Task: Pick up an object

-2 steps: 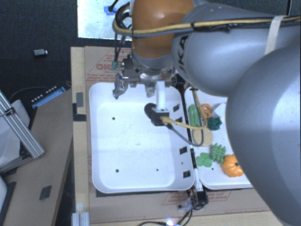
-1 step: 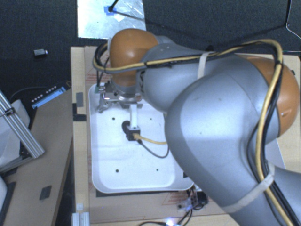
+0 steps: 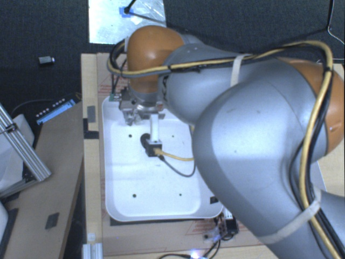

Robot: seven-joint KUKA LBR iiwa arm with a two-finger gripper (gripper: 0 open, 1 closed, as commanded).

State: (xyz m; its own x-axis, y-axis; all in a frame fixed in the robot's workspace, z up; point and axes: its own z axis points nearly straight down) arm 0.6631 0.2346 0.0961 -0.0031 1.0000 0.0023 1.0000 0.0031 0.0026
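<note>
We are taking the grey arm (image 3: 259,144) first: it is reaching in from the right and covering most of the right half of the frame, along with whatever is lying beneath it. Next in size, the white bin (image 3: 121,198) is sitting at lower centre-left on the tabletop (image 3: 91,161). Its floor is showing a few tiny dark dots (image 3: 135,195), which we are reading as fixings rather than loose things. A silvery sheet (image 3: 108,15) is lying at the upper left.

The orange wrist band (image 3: 151,47) is hanging over the bin's upper rim. The jaws are pointing down just below it, over the upper part of the bin floor. We cannot tell how wide they are standing, nor whether anything is between them.

We are not managing to place an object to pick. A small dark patch (image 3: 214,199) is peeking out at the bin's lower right, against the arm's outline, too small to name. If that is the target, it is lying down-frame and right of the jaws, well apart, and we cannot tell its long axis.
</note>
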